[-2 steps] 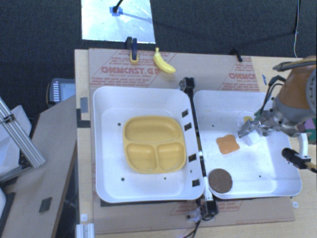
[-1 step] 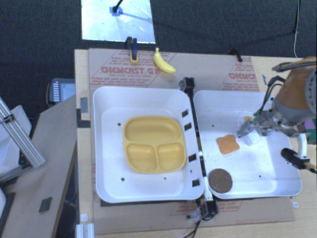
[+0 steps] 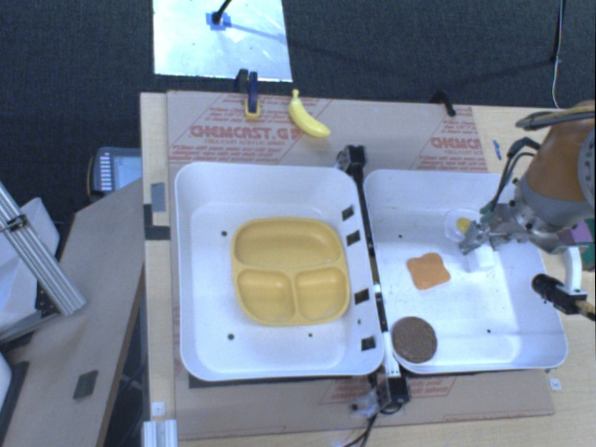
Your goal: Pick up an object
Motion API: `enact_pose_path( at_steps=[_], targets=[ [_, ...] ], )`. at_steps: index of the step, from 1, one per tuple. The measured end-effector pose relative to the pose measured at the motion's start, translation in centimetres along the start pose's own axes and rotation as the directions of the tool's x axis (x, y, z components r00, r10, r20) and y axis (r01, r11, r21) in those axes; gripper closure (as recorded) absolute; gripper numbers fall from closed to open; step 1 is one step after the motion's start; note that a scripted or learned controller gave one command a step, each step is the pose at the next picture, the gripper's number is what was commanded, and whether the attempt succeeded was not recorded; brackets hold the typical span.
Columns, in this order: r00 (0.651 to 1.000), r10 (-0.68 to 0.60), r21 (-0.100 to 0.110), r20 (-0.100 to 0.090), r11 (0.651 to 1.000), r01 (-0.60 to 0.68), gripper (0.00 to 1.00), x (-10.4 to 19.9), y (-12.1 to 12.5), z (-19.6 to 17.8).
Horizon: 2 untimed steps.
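At the right of the frame our gripper [image 3: 477, 238] hovers beside a small yellow piece [image 3: 461, 223] in the right bin [image 3: 521, 343]; its jaw state we cannot tell. We should centre over it before closing.

Yellow tray [image 3: 287, 270], orange slice [image 3: 427, 271], brown disc [image 3: 414, 339].

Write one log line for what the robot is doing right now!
pincer over right bin | near small yellow thing | orange piece, brown disc untouched | yellow tray in left bin
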<state>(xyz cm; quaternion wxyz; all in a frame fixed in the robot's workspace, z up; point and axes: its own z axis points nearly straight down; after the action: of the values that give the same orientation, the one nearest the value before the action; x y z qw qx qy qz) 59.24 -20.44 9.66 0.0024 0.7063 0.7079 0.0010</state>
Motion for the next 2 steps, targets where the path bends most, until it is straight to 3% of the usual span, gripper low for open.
enact_pose_path(
  at_steps=[2],
  targets=[
    [1.0, -0.003, -0.003, 0.0, 1.0, 0.003, 1.0, 0.0, 0.5, -11.7]
  ],
)
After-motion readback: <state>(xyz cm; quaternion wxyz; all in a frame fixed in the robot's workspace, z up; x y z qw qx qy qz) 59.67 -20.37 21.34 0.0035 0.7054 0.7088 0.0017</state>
